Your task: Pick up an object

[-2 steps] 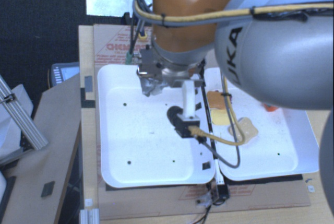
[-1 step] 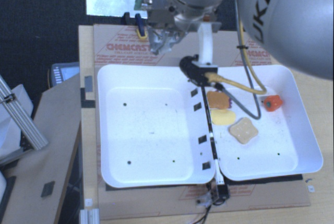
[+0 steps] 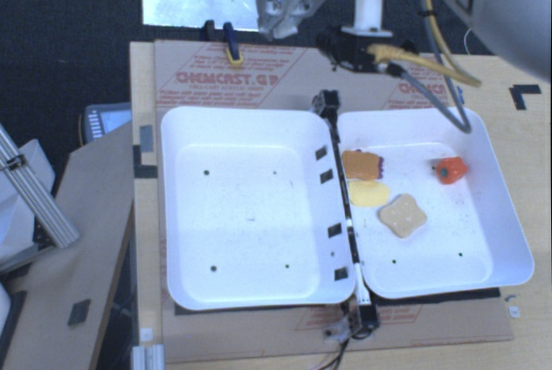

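Note:
The right bin (image 3: 492,217) holds several small items near its left side: an orange block with a purple edge (image 3: 362,164), a yellow flat piece (image 3: 369,194), a tan toast-shaped piece (image 3: 403,216), and a red-orange piece (image 3: 449,170) further right. My gripper (image 3: 281,21) hangs high at the top of the view, above the cardboard behind the bins and well away from all the items. Nothing shows between its fingers.
The left bin (image 3: 246,213) sits beside the right one, joined by black clips along the shared rim (image 3: 338,204). A yellow cable (image 3: 423,66) and grey hose drape from the arm over the right bin's back edge. A yellow-and-black clamp (image 3: 233,49) stands on the cardboard.

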Controlling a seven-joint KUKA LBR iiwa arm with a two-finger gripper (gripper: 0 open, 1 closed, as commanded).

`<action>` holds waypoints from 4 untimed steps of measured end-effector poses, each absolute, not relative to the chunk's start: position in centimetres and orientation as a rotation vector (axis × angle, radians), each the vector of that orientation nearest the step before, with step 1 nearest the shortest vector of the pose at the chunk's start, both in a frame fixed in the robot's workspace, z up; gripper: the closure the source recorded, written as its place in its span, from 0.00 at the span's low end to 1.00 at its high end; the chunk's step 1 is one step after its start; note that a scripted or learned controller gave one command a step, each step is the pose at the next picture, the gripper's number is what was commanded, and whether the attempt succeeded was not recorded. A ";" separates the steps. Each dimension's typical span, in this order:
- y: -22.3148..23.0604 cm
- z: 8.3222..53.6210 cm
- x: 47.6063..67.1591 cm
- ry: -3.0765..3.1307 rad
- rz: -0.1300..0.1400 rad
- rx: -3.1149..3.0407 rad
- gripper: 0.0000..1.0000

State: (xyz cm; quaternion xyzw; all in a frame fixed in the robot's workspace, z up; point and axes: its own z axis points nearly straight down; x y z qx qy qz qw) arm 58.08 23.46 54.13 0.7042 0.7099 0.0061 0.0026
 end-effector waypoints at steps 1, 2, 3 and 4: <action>23.5 53.5 58.0 2.229 0.004 2.213 0.00; 23.5 54.7 58.0 2.234 0.008 2.208 1.00; 23.4 53.4 62.2 2.220 0.003 2.220 1.00; 23.4 53.5 64.8 2.220 0.005 2.219 1.00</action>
